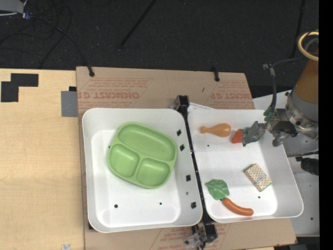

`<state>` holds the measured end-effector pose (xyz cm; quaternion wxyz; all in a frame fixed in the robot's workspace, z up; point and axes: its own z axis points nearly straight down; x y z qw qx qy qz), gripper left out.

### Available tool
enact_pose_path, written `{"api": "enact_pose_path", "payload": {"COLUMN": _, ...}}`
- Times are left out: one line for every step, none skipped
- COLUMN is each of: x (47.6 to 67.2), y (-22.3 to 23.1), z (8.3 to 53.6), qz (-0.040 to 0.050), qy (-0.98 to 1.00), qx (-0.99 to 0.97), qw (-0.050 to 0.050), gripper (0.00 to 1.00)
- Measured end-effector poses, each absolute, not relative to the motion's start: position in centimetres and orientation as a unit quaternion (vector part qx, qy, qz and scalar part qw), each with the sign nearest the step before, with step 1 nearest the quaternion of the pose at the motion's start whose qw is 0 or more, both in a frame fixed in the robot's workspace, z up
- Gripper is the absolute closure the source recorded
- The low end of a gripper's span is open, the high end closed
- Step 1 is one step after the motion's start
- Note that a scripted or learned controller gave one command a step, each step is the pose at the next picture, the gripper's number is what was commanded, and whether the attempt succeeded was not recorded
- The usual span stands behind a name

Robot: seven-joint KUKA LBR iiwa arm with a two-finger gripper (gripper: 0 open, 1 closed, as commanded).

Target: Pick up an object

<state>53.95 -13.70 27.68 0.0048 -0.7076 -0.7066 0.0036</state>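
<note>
- the claw (253,133) sits at the red toy (238,136) in the right bin (291,181); whether it grips, i cannot tell.
- the toy looks light and smooth, maybe slippery; better to take its middle.

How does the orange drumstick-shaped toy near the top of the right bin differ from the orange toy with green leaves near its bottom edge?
The orange drumstick-shaped toy is plain pale orange with a bulbous end, while the orange toy with green leaves is deeper orange and slim, with a green leafy top. The drumstick lies near the gripper; the leafy toy lies far from it, by the bin's near edge. Both rest flat in the right white bin.
</note>
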Motion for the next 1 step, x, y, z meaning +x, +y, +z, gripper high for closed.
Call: {"api": "enact_pose_path", "payload": {"x": 54.13, "y": -13.71, "z": 28.19, "qz": 0.0006, "qy": -0.707, "qx": -0.707, "qw": 0.0, "gripper": 0.0}}
